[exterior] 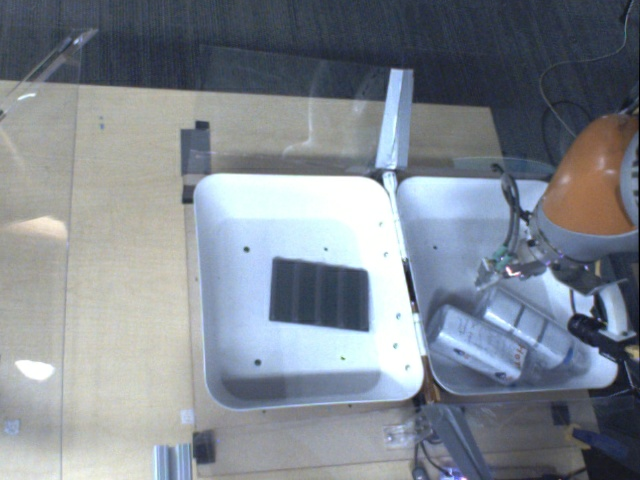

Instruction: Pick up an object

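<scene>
Nearest you, a clear plastic bottle (505, 336) is lying on its side in the right bin (440, 228). Just behind it the hand (512, 265) is hovering—you cannot tell its state. The round, slick bottle risks rolling away. Farther left, a dark ridged pad (320, 294) is sitting in the left bin (225, 218).

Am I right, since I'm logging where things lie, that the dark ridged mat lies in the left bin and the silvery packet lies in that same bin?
Not quite. The camera view shows the dark ridged mat in the left bin, but the silvery packet lies in the right bin.
</scene>
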{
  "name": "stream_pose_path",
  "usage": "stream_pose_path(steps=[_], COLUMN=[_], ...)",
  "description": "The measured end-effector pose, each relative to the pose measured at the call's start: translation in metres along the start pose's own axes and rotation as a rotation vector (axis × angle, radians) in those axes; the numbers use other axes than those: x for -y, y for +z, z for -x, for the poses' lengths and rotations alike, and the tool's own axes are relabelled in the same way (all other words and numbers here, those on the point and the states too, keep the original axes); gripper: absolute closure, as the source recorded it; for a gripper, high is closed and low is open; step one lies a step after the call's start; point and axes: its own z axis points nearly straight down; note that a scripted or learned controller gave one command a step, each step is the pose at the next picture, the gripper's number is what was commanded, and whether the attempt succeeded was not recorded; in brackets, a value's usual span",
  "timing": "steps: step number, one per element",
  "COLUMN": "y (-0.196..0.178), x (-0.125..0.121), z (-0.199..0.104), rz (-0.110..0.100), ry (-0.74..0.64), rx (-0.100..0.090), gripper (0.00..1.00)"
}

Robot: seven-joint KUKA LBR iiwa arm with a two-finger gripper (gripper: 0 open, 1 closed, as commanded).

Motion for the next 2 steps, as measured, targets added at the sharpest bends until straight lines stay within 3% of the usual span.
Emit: stream_pose_path(steps=[1,2], y=[0.0,0.056], x=[0.0,0.03], z=[0.0,0.022], rz=[0.0,0.025], ry=[0.0,-0.189], rx=[0.0,0.005], gripper=[0.0,0.0])
